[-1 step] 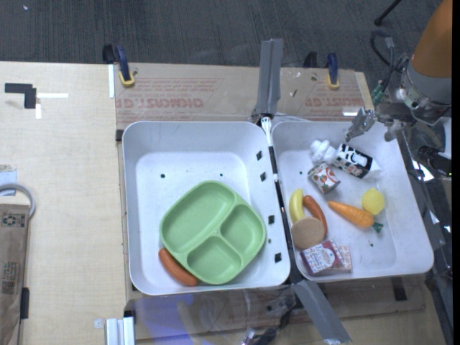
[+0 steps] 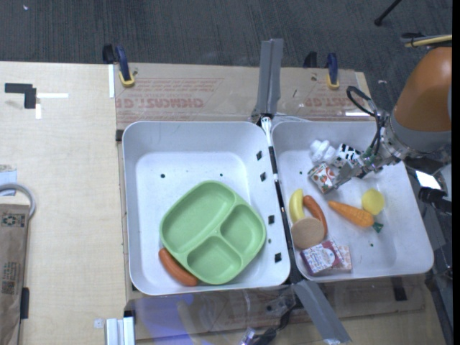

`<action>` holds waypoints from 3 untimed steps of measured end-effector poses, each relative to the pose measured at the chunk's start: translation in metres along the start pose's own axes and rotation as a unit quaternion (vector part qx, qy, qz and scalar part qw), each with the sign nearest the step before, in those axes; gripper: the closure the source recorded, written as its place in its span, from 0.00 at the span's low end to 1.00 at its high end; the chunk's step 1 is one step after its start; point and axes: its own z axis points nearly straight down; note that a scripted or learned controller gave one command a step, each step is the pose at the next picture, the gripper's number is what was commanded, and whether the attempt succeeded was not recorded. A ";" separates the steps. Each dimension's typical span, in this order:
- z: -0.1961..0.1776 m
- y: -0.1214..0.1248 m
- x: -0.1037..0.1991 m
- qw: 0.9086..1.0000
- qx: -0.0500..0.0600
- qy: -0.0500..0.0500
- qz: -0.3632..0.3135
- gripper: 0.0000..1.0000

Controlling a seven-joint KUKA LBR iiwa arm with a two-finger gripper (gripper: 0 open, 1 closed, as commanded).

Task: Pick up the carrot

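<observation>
Carrot (image 2: 351, 213): orange, tapered, green stub at the thick end, lying flat in the right bin (image 2: 402, 261), tip pointing left. A yellow ball (image 2: 372, 200) is seen touching its upper right; a hot dog (image 2: 314, 212) and banana (image 2: 296, 205) lie to its left.

Gripper (image 2: 350, 165) is seen above the carrot in the view, apart from it, beside a small carton (image 2: 327, 176). Finger state cannot be told. Nothing is visibly held.

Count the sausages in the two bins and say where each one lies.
2. One sausage lies in the left bin beside the green tray; another lies in the right bin by the banana.
</observation>
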 end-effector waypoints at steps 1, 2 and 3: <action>0.058 -0.055 0.041 1.000 0.000 0.000 -0.017 0.00; 0.048 -0.055 0.040 1.000 -0.001 0.000 -0.015 1.00; -0.137 -0.005 0.165 0.999 -0.001 -0.001 -0.042 1.00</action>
